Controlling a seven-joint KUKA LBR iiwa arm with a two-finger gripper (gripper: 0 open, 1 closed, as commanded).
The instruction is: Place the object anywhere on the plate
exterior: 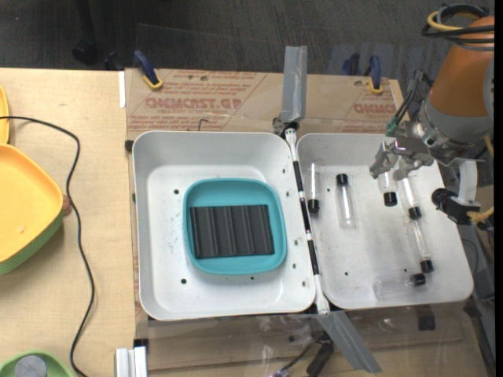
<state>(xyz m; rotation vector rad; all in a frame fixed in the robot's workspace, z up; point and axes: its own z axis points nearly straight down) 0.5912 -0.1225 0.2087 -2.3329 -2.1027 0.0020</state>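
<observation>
A teal plate [234,228] with a dark ribbed middle lies in the left bin [157,210]. Several clear tubes with black caps lie in the right bin [369,281]: one [344,201] left of centre, one [313,185] along the left wall, and others [419,242] toward the right side. My gripper [391,166] hangs over the right bin's far right part, just above the upper end of a short tube [388,188]. The gripper body hides whether it touches that tube.
The orange-banded arm [464,77] comes in from the upper right. A cardboard sheet [204,100] lies behind the bins. Yellow and green dishes [23,210] and a black cable [78,234] sit on the wooden bench at the left.
</observation>
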